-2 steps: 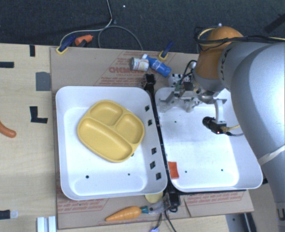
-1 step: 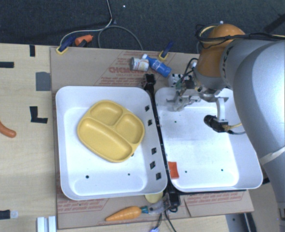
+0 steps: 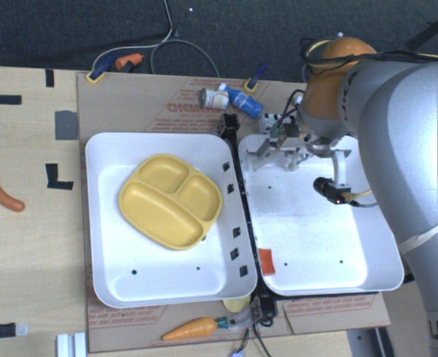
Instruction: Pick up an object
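- The yellow three-compartment plastic plate (image 3: pixel 171 200) lies flat in the left shallow white bin (image 3: pixel 107 274), well apart from the arm.
- The grey arm with its orange band (image 3: pixel 337 80) reaches in from 3 o'clock; its pincer (image 3: pixel 282 151) sits over the right white bin (image 3: pixel 367 274) at that bin's 11 o'clock corner, and I cannot tell how it stands.
- A small orange tag (image 3: pixel 265 260) lies at the right bin's 7 o'clock edge.
- On the desk (image 3: pixel 25 259): a toy carrot (image 3: pixel 191 329) at 6 o'clock, a sausage (image 3: pixel 5 194) at 9 o'clock, a blue-and-white bottle (image 3: pixel 233 99) at 12 o'clock.

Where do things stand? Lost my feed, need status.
Gripper low at right bin's far edge. Yellow divided plate untouched in left bin. Small orange piece by divider.
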`<move>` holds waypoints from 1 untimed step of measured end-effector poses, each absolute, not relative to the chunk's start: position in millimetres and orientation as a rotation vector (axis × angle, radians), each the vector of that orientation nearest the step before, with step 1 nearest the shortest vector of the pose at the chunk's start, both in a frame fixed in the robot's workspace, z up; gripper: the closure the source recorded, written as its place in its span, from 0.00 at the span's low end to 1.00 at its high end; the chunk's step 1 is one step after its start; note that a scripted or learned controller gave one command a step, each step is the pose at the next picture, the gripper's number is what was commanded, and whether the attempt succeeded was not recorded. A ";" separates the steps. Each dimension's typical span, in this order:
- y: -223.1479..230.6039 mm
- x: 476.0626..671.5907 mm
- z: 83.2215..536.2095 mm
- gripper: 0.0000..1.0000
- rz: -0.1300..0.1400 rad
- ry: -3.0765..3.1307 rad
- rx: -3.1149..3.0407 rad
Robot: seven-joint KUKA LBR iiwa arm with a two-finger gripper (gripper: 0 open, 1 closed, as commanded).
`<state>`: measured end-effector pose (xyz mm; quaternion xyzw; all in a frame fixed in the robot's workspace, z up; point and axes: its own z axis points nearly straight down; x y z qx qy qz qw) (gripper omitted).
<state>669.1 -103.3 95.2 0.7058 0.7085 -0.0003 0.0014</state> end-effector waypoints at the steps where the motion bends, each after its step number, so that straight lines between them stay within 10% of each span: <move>1: -96.6 658.5 85.3 0.00 -0.001 2.219 2.217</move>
